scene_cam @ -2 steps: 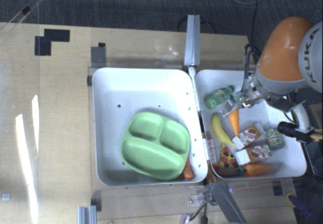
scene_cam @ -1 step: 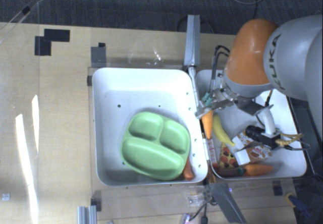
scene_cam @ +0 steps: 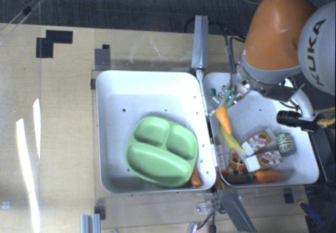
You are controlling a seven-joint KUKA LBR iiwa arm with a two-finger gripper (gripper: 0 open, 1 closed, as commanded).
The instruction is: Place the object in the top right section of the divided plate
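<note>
A green divided plate (scene_cam: 163, 150) with three sections lies in the left white bin (scene_cam: 121, 95), toward its front right. My gripper (scene_cam: 224, 98) hangs over the back left corner of the right bin (scene_cam: 304, 174), close to the wall between the bins. Right below the gripper, an orange toy carrot (scene_cam: 223, 117) points up toward it. Whether the carrot is gripped or only lies beneath is not visible. The arm's orange band and grey wrist cover the back of the right bin.
The right bin also holds a yellow banana (scene_cam: 231, 140), two small cartons (scene_cam: 258, 143) (scene_cam: 269, 159), a small can (scene_cam: 286, 143), another carrot (scene_cam: 268, 176) and a colourful flat item (scene_cam: 236, 164). A small orange piece (scene_cam: 195, 178) lies beside the plate's front right edge.
</note>
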